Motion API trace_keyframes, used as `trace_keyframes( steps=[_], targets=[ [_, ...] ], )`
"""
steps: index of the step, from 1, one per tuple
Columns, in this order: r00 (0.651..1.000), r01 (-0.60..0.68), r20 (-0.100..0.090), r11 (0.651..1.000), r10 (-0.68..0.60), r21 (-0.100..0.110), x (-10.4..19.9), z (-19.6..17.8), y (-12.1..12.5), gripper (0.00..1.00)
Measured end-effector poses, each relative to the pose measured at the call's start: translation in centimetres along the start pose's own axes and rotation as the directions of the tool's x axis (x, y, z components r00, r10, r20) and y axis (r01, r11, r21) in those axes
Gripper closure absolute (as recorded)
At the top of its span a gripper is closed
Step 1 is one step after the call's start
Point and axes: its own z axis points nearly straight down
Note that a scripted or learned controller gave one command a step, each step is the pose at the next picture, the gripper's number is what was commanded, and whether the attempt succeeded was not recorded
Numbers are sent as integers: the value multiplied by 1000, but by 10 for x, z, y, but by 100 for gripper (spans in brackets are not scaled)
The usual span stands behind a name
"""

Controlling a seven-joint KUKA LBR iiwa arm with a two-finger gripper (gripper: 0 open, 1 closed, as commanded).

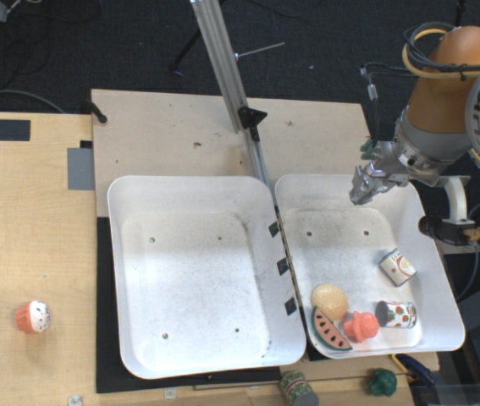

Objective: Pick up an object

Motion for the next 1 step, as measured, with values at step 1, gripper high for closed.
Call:
trace_keyframes(
  steps=[1],
  targets=[
    [1000, 2, -1, 1000, -2, 0, 57, -3, -12, 100]
  ],
)
